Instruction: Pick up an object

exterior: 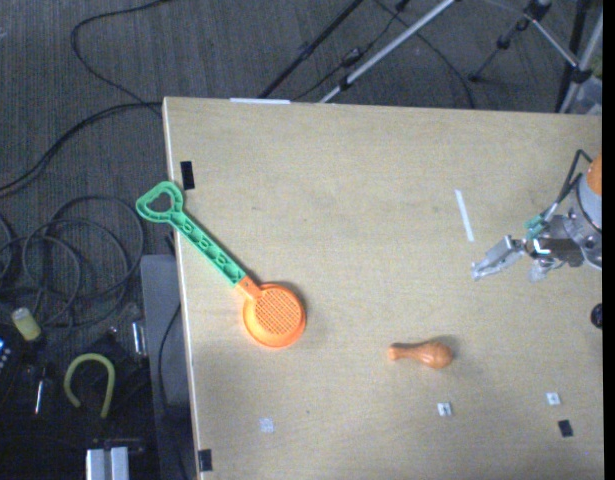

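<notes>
The broad, pale tan wooden bench top (387,218) takes up most of the camera view, its left edge running down beside a dark carpeted floor (77,88) strewn with black cables (47,248) and crossed at the top by grey metal stand legs (417,18).

On the bench's left part lies the long toy sieve with a green latticed plastic handle and a round orange mesh head (227,268). Its looped handle end hangs just over the bench's left edge, and it runs on a slant down and to the right, ending in the orange disc, which lies flat on the wood.

At the right edge the grey arm with its orange band (590,198) reaches in, and its 2-finger metal gripper (505,256) points left, low over the bench. The fingers stand slightly parted with nothing between them. The gripper is well apart from both toys.

Below and to the left of the gripper lies the small orange plastic drumstick-shaped toy (424,353), on its side, its narrow end pointing left and its rounded bulb to the right. It sits between the sieve's head and the bench's right side, apart from each.

Just above and to the left of the gripper a thin white strip (465,215) lies on the wood, nearly upright in the view. A few small black and pale square markers (444,408) dot the bench's lower part and its left edge.
</notes>
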Robot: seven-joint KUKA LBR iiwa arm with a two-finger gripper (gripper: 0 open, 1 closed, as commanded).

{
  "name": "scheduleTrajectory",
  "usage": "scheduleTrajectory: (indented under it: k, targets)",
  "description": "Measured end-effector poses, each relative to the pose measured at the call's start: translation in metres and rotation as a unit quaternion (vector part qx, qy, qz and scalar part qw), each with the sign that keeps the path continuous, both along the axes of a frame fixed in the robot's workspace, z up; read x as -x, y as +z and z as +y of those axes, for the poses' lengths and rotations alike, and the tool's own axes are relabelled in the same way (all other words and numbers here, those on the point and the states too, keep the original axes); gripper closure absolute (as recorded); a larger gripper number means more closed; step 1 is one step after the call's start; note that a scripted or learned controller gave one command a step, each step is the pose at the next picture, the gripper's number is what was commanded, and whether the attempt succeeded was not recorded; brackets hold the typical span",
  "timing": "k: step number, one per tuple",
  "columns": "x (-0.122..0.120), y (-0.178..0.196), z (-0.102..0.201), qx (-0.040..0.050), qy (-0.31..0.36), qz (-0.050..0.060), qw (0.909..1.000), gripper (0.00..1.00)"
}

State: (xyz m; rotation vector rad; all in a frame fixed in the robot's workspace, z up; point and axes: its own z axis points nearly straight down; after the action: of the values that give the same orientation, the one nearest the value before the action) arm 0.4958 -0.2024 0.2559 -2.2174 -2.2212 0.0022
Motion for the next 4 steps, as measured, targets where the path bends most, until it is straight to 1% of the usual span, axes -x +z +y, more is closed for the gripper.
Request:
scheduleTrajectory:
  k: [1, 2, 3, 4]
  targets:
    - [-0.059, -0.064, -0.01, 0.0007, 0.039, -0.001, 0.9992, 0.0]
    - [-0.127, -0.173, 0.016, 0.0008, 0.019, 0.0, 0.9998, 0.0]
    - [-0.173, -0.172, 0.038, 0.0018, -0.046, -0.001, 0.999, 0.0]
    - [-0.173, -0.171, 0.002, 0.0023, 0.122, -0.002, 0.9925, 0.0]
